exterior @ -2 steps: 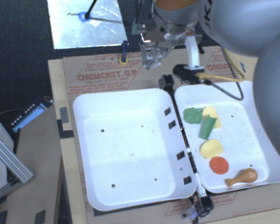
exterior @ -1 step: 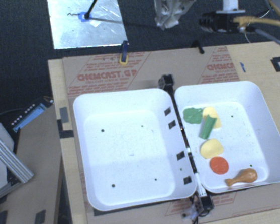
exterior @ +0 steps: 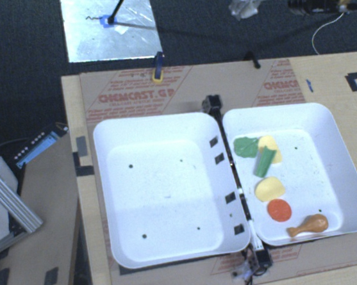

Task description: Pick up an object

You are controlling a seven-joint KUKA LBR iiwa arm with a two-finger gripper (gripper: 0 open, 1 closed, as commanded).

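Hovering well above counter [exterior: 126,87], gripper [exterior: 248,1] sat blurred, state unclear; right bin [exterior: 344,150] held green piece [exterior: 264,160], red disc [exterior: 278,210], drumstick [exterior: 308,225].

Two white bins side by side on the surface [exterior: 130,93]: left bin [exterior: 164,185], right bin [exterior: 343,170], joined by black clips [exterior: 216,142] along the shared edge. Brown board printed with red lettering [exterior: 135,94] beneath both. Silvery sheet [exterior: 110,24] beyond, on dark floor [exterior: 14,68]. Metal rail [exterior: 4,195] at far left.
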